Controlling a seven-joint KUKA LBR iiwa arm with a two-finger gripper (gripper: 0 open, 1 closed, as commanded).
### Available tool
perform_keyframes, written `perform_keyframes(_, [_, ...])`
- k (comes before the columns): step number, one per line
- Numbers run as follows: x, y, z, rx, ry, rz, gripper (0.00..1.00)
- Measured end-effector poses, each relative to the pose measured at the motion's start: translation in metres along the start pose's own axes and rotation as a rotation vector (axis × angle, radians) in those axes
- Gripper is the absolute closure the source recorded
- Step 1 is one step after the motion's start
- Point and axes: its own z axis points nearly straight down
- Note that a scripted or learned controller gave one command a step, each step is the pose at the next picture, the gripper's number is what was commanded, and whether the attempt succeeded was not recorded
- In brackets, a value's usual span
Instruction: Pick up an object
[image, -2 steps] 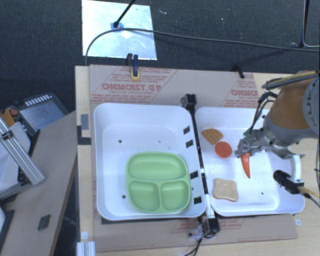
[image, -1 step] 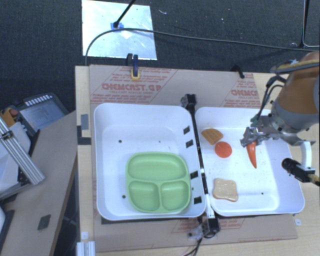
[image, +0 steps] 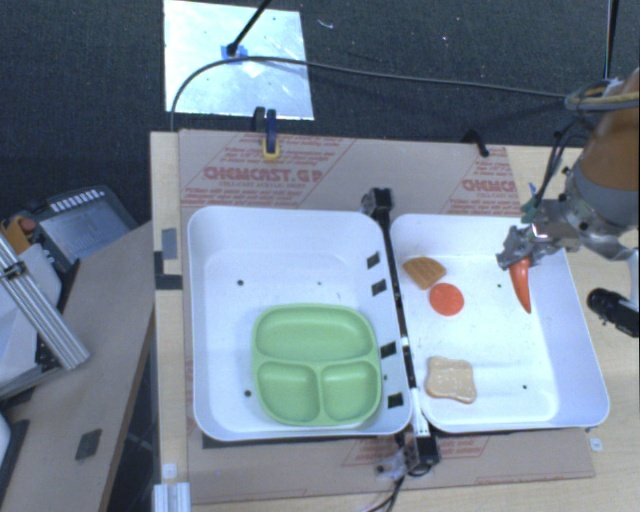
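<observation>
Dark carpet-like flooring surrounds your bench, and a brown cardboard sheet (image: 300, 165) lies under the two white bins, printed in red with lettering that looks like "CHEMCAST GP", mirrored or upside down from this angle; a second red print at 1 o'clock is too partial to read. A shiny metal plate (image: 238, 58) lies at 12 o'clock beyond the cardboard, and a yellow clamp (image: 270, 145) grips the sheet's far edge.

Your left bin (image: 290, 240) holds a green divided plate (image: 318, 364) toward its near side. Your right bin (image: 560, 370) holds a tan bread-like piece (image: 424, 270), a red-orange disc (image: 446, 299) just beside it, and a pale toast-shaped piece (image: 450, 380) at 5 o'clock.

Look to 3 o'clock: the gripper (image: 522, 258) hangs over the right bin's far right part, and the orange carrot-like piece (image: 522, 284) sits at its tip. The carrot's long axis runs roughly 12 to 6 o'clock, narrow end pointing toward you. Its upper end meets the fingers, but you cannot tell whether they are clamped on it or merely above it.
</observation>
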Motion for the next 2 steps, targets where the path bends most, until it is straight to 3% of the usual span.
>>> perform_keyframes(2, [0.109,-0.010,0.002,0.006,0.003,-0.004,1.00])
